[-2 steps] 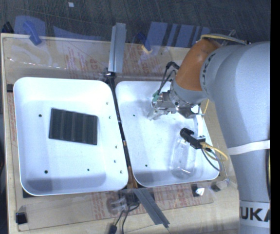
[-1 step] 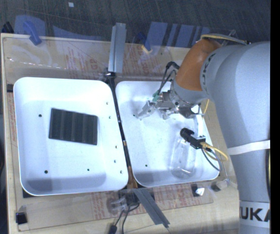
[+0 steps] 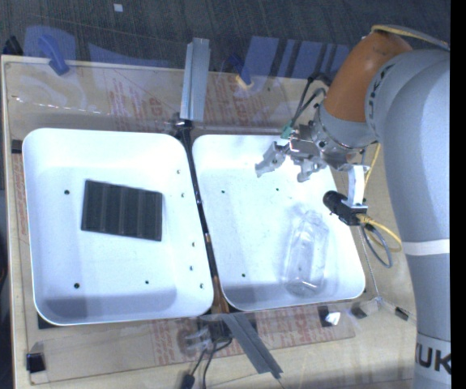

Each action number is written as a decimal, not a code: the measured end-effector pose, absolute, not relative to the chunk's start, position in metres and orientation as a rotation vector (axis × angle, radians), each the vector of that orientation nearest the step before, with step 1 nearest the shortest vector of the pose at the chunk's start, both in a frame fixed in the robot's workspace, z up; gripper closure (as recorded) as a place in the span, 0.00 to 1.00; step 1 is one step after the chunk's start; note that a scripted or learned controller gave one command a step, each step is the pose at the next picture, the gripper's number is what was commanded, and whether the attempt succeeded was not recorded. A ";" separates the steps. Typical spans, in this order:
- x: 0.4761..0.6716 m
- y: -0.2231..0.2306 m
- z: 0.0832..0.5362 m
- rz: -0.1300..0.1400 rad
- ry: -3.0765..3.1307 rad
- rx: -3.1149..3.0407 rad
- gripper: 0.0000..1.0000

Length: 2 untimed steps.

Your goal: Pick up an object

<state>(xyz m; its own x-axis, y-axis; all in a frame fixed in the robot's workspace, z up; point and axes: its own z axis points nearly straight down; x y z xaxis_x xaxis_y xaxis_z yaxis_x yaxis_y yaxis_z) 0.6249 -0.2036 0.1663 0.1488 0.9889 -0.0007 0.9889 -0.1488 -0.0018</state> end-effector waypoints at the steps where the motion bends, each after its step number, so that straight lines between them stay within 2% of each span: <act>1: 0.529 -0.196 0.119 -0.005 -1.960 -2.447 0.00; 2: 0.478 -0.190 0.257 0.000 -1.536 -2.741 0.00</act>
<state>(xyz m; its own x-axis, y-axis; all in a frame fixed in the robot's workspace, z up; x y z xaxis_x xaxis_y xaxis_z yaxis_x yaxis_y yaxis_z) 0.4778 -0.1902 0.2570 0.5218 0.8531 -0.0001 0.8531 -0.5218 0.0003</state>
